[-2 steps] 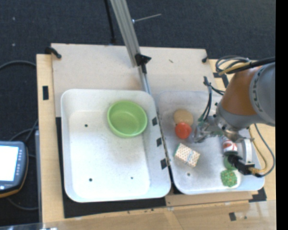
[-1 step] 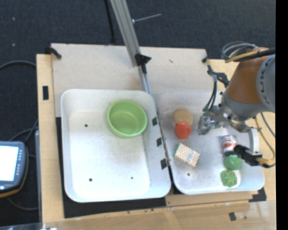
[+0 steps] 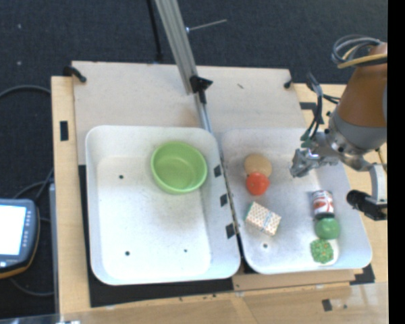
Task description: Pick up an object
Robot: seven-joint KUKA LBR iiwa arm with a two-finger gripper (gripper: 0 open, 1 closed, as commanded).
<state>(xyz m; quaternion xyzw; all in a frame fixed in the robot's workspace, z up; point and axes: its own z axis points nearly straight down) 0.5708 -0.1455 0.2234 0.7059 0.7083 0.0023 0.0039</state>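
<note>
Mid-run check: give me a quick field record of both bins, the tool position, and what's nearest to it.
left bin: green bowl
right bin: tan round object, red ball, patterned box, can, green ball, green textured object
tool: over right bin's upper part, holding nothing visible
nearest to tool: tan round object

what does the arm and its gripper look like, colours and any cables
The arm is a rounded grey body with an orange band at its top, near the view's right edge. Pale looped cables arch above the band, and thin dark cables run down its side. The gripper is a small metallic silver-grey part, with black fittings nearby.
</note>
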